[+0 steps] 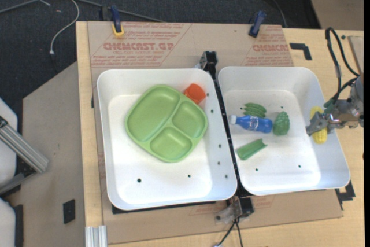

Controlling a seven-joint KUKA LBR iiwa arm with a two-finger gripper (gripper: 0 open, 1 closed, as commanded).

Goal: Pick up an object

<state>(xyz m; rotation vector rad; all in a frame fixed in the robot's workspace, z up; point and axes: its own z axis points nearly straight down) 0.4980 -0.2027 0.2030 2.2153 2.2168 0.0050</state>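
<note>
My gripper (pixel 321 122) reaches in from the right and sits low over the right wall of the right bin (pixel 277 179). A small yellow object (pixel 319 136) lies right under it, showing above and below the gripper's tip. Whether the gripper has hold of the yellow object is hidden from this angle. In the middle of the right bin lie a blue bottle (pixel 252 123), a ridged green piece (pixel 254 108), a dark green lump (pixel 281 123) and a flat green piece (pixel 251 149), all to the gripper's left.
The left bin (pixel 162 185) holds a green divided plate (pixel 166 122) with a small orange object (pixel 195 92) at its upper right edge. A black divider strip (pixel 222 130) runs between the bins. Cables (pixel 338 61) hang near the arm at the right.
</note>
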